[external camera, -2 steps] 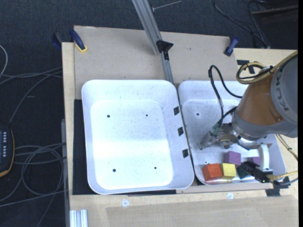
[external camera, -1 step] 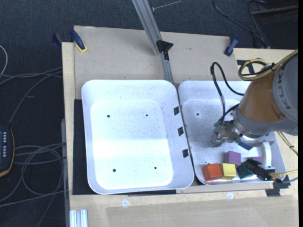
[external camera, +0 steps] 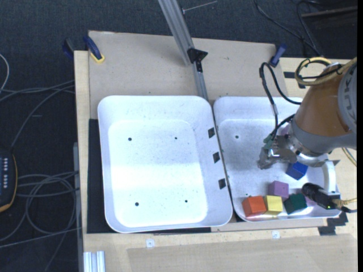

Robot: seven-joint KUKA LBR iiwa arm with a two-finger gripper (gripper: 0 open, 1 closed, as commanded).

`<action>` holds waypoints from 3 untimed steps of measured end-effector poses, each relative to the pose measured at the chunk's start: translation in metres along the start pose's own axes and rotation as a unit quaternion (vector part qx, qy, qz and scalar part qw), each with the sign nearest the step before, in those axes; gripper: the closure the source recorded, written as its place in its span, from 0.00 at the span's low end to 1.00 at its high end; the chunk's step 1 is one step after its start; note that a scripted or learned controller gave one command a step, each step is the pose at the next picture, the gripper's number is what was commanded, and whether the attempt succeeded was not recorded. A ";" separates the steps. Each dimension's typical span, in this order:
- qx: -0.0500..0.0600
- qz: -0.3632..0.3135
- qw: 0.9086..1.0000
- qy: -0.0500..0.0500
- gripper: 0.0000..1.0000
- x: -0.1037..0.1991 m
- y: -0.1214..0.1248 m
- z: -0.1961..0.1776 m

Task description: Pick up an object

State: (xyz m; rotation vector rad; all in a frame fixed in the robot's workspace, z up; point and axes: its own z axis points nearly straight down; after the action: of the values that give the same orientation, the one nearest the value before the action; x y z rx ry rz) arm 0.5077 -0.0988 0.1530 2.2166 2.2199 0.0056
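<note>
Approach step, nothing grasped yet as far as can be judged: the grey two-finger metal tool (external camera: pixel 267 158) hangs low in the right shallow white plastic bin (external camera: pixel 241 123), over bare bin floor, just left of the small blue cube (external camera: pixel 296 170) and above the row of blocks. How far open it is cannot be told, the tip is too small and blurred, and no object is visible in it. Candidate objects sit clustered in the near right corner of that bin: orange-red foam block (external camera: pixel 255 205), yellow foam block (external camera: pixel 275 204), dark green block (external camera: pixel 295 203), pale purple block (external camera: pixel 279 187), with the blue cube a bit farther up, partly under the arm's orange-banded wrist (external camera: pixel 323 112). The left shallow white plastic bin (external camera: pixel 153 163) holds no blocks. Next move, as a judgement: shift the tool toward the near corner, centre over one block, descend and close; blocks are packed touching, so the row offers little finger clearance, and the blue or purple one looks the easier pick. The pale wooden tabletop (external camera: pixel 147 55) carries both bins. No legible brand, label or writing anywhere; letters on the arm's side are cut off and unreadable.
</note>
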 end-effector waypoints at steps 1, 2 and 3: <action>0.000 0.000 1.000 0.000 1.00 0.000 -0.007 -0.050; -0.001 0.000 1.000 0.000 1.00 0.000 -0.005 -0.101; 0.003 -0.003 1.000 0.001 1.00 0.057 0.010 -0.089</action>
State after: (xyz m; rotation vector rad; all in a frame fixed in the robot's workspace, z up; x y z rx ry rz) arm 0.5168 -0.0420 0.2420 2.2144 2.2296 0.0028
